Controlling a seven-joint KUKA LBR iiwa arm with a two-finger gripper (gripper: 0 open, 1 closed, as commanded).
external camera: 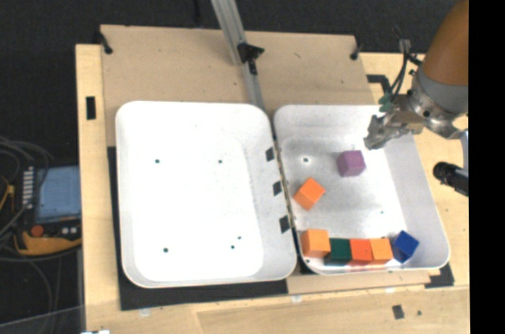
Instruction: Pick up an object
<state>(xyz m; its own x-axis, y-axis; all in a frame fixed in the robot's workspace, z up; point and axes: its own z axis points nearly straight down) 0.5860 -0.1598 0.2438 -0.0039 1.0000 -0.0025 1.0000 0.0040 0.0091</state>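
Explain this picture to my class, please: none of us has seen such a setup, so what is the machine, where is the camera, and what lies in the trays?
One camera looks down at a slant on a wooden bench. On it sit two shallow white plastic bins: the left bin and the right bin. The grey robot arm with an orange band reaches in from the picture's right; its metal claw hangs over the right bin's far end, with nothing seen between its fingers. Below it lie a small purple cube and an orange cube. Along the near wall stands a row of blocks: orange, dark green, orange, orange and blue.
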